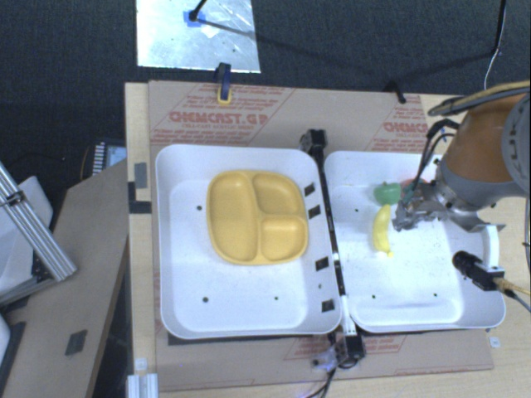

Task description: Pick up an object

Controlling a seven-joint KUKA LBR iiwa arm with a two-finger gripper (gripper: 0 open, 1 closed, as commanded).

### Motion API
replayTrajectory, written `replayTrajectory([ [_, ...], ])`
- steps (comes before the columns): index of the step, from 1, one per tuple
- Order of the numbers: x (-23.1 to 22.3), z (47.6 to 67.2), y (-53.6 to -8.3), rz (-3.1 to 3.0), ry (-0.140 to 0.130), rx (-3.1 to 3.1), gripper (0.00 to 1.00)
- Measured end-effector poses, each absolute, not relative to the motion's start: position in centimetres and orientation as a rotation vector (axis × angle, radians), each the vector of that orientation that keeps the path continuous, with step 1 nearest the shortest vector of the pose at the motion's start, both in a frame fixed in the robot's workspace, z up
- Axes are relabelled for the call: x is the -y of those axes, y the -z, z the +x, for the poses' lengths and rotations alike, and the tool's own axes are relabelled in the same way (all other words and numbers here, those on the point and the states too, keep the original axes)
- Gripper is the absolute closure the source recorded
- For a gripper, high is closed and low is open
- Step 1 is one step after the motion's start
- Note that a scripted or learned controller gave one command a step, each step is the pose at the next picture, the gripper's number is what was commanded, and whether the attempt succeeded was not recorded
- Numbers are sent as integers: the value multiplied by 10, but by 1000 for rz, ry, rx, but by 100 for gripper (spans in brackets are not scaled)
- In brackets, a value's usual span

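**Arm parked over the right bin, fruit toys just under it**

So the end effector [404,214] sits low in the right bin [415,305], in the middle right of the frame. Its fingers are a dark metal tangle from here, and I honestly can't tell if they're spread or closed. Nothing visibly sits between them.

Just left of it lies a small yellow banana-shaped piece [381,230], smooth and glossy like plastic, curved and lying flat on the bin floor. Above that, touching or nearly so, is a rounded green object [387,193], also shiny.

The left bin [191,305] holds a pale yellow divided plate [255,216], rounded-square with three compartments, matte finish.

Both bins are shallow white plastic with soft rounded corners, joined by a dark strip with clips down the centre. They rest on a brown cardboard sheet [249,116] with red lettering on the tabletop. Dark carpet behind, with a shiny metal sheet [197,23] at upper left.
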State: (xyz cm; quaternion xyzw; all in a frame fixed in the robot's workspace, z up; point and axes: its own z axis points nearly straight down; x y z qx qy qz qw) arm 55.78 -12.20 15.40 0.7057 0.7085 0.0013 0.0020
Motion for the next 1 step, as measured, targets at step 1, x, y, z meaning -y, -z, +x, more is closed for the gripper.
replayTrajectory([
  [1, 119, 558, -218, 2211, -7, -2222, 100],
])
